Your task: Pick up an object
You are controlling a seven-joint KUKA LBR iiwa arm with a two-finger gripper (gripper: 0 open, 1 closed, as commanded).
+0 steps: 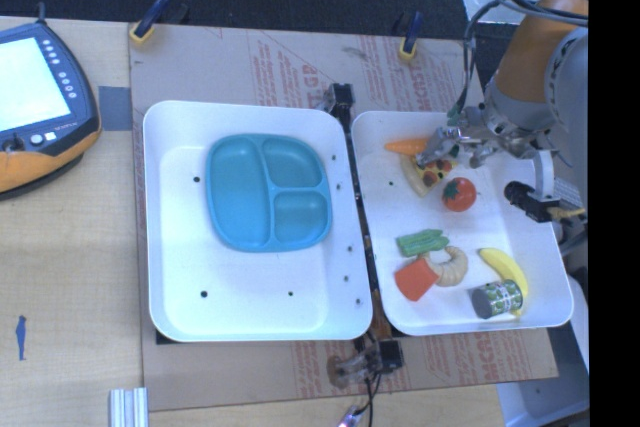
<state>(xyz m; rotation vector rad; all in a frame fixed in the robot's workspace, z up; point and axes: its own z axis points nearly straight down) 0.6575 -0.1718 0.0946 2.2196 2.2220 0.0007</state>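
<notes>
Hovering at the right bin's 12 o'clock, gripper over pizza slice, carrot beside, grip state impossible to tell, tomato at 4 o'clock, blue plate in left bin.

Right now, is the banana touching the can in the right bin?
Touching. The camera view shows the banana curving down along the can at the right bin's front corner, its lower end overlapping the can's edge with no white gap between them.
</notes>
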